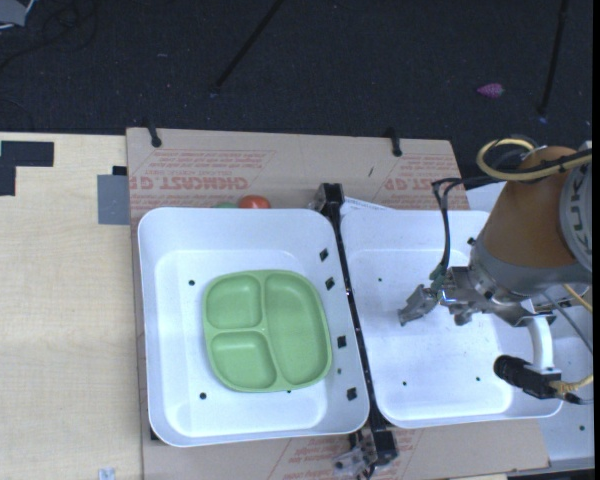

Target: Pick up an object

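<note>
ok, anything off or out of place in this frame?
One thing: a small red-orange object sits outside the bins, behind the left bin's back rim. The green divided plate lies flat inside that bin. The gripper is over the right bin.

This is a robotics lab or test cell, not a home. Two shallow white bins [180,258] sit clamped side by side on printed cardboard sheeting [280,168] over a pale wood tabletop [50,298]. Loose cables [250,38] trail across the dark carpeted floor [380,48] behind, and a grey-and-orange industrial arm [530,228] reaches in.
</note>
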Controlling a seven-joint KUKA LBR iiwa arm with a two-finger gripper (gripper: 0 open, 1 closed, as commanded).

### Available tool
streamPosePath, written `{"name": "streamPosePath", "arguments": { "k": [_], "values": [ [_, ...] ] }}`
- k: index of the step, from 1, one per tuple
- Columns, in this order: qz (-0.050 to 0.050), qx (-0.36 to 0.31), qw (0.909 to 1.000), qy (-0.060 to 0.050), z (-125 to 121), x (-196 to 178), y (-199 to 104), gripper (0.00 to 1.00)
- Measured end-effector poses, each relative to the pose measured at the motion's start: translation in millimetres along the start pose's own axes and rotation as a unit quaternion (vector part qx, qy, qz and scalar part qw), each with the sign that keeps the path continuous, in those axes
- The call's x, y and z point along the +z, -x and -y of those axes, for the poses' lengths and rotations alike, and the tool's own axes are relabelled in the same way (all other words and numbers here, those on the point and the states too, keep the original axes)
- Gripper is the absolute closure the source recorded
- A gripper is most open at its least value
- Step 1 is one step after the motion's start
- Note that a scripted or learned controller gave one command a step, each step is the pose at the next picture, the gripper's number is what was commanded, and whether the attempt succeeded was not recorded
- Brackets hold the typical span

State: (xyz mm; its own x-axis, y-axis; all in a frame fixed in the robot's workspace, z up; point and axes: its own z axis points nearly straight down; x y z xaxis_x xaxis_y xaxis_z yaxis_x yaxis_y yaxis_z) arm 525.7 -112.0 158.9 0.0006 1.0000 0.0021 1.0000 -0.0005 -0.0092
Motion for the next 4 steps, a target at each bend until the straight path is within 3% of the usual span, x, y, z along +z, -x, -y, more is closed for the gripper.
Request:
{"name": "streamPosePath", "arguments": {
  "k": [1,2,4],
  "values": [
    [0.000,0.000,1.0000,0.001,-7.0,58.3,4.2,0.00],
    [0.000,0.003,1.0000,0.001,-6.9,45.5,5.6,1.00],
    [0.001,0.000,1.0000,0.005,6.3,-48.3,4.0,1.00]
  ]
}}
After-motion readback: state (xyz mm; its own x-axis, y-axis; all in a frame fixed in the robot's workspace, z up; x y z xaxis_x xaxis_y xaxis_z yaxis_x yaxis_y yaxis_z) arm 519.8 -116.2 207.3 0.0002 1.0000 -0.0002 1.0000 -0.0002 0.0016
